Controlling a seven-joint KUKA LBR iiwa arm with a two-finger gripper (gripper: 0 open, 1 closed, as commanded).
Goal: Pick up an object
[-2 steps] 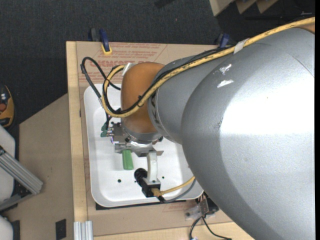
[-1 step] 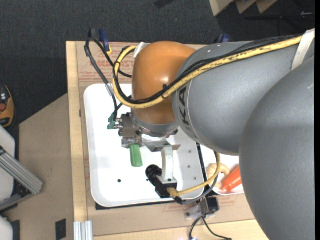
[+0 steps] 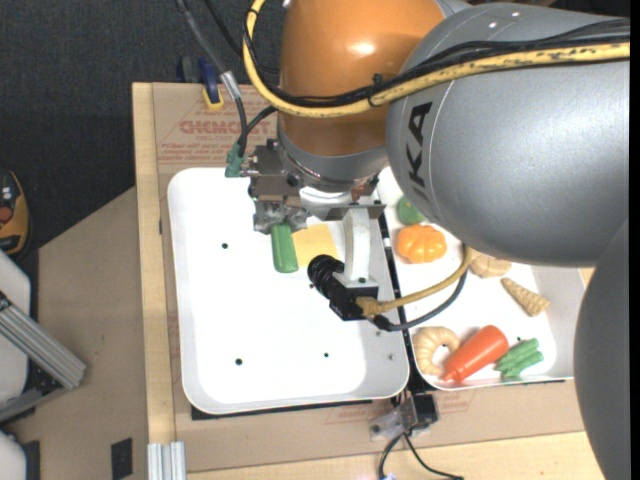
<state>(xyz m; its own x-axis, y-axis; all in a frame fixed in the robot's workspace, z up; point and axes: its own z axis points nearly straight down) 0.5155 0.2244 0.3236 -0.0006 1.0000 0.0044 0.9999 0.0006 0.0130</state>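
I see the green piece (image 3: pixel 285 249) lying in the left bin (image 3: pixel 215 298), under my tool (image 3: pixel 300 218); its opening I cannot tell. It seems light, smooth plastic; I would grip across its narrow sides.

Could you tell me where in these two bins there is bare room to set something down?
The left bin has bare floor along its left side and across its front, bordered by the rim. Nearer its back right it is crowded: the hand hangs over a green piece and a yellow piece. The right bin is crowded with a pumpkin, carrot and other toy foods.
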